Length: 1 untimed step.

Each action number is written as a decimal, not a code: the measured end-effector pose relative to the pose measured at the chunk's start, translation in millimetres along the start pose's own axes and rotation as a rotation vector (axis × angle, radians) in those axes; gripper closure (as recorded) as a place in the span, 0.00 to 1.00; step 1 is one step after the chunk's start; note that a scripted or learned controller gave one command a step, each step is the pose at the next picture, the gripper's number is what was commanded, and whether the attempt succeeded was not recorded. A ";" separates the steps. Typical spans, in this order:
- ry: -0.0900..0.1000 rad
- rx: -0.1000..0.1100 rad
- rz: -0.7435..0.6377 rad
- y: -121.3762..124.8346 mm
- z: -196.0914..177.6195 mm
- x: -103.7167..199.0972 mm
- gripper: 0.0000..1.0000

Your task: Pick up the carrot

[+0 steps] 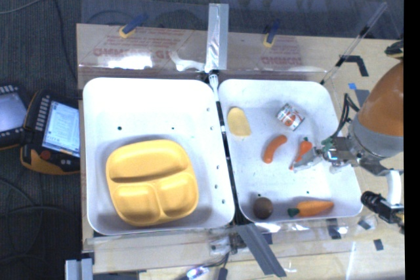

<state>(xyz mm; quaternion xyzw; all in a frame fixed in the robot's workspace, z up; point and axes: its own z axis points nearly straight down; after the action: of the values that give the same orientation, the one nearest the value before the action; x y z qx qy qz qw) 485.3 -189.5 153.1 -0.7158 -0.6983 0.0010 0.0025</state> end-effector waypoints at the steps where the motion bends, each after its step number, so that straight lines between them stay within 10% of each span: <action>1: -0.004 -0.011 0.027 2.0 63.8 2.0 0.00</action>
<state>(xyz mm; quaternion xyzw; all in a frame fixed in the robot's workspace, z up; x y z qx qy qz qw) 487.1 -187.4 89.4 -0.7252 -0.6885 -0.0017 -0.0028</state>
